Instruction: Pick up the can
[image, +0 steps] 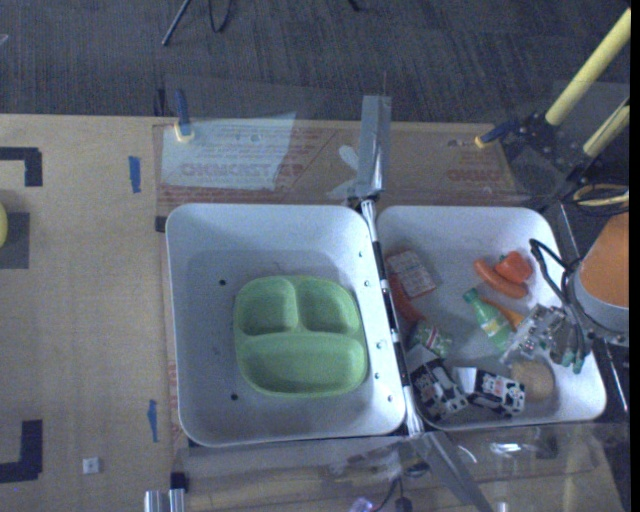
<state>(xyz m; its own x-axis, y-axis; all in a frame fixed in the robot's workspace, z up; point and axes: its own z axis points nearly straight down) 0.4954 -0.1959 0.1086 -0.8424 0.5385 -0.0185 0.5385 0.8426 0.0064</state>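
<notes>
The black-and-white patterned boxes (470, 388) lay jumbled along the right bin's (585, 405) near wall. Just behind them the can (429, 336) rested tilted against the divider, apart from the gripper (535, 335), which hung over the green bottle (488, 318); its grip state was unreadable. Farther back lay the orange toy (506, 270).

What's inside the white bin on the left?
The left white bin holds a green tray with three compartments, lying flat in the middle. Nothing lies on the tray. Whatever might sit under the tray is covered, so that part cannot be seen.
</notes>
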